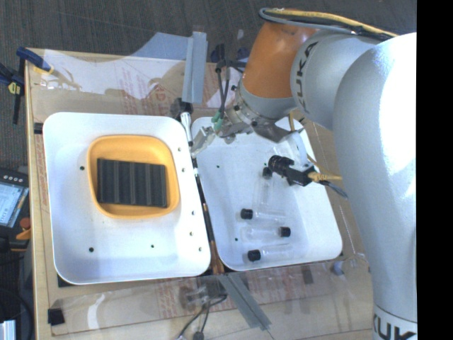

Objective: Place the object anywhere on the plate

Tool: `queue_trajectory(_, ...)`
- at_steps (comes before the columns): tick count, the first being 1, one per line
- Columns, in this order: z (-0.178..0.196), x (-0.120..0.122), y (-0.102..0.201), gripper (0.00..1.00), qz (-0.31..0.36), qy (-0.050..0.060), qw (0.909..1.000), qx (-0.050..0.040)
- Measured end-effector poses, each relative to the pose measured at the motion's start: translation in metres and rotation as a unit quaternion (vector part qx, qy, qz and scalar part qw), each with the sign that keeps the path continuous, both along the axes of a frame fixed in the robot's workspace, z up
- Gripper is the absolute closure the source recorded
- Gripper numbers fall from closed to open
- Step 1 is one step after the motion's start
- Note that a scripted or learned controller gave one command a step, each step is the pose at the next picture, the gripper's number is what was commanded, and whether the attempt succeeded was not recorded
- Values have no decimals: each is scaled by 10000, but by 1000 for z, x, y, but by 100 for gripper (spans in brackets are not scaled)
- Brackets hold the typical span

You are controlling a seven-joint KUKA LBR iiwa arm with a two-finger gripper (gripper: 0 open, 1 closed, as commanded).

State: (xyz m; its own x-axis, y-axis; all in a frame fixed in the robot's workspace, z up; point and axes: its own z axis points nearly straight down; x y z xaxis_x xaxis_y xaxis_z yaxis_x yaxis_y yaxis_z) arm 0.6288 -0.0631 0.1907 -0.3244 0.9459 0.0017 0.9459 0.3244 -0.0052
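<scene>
- The end effector (212,127) hangs over the right bin's (311,243) upper left corner; its grip state cannot be told.
- It should grasp one clear tube (267,230) (black-capped) squarely, then carry it to the yellow plate (131,149).

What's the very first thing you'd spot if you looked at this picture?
The huge grey robot arm with its orange band fills the right side, leaning over the right bin. Next comes the yellow plate with a dark ridged middle, sitting in the left bin. Small clear tubes with black caps lie scattered in the right bin.
</scene>
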Motion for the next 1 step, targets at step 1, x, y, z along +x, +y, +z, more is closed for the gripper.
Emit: queue_trajectory(1,0,0,0,0,0,0,10000,0)
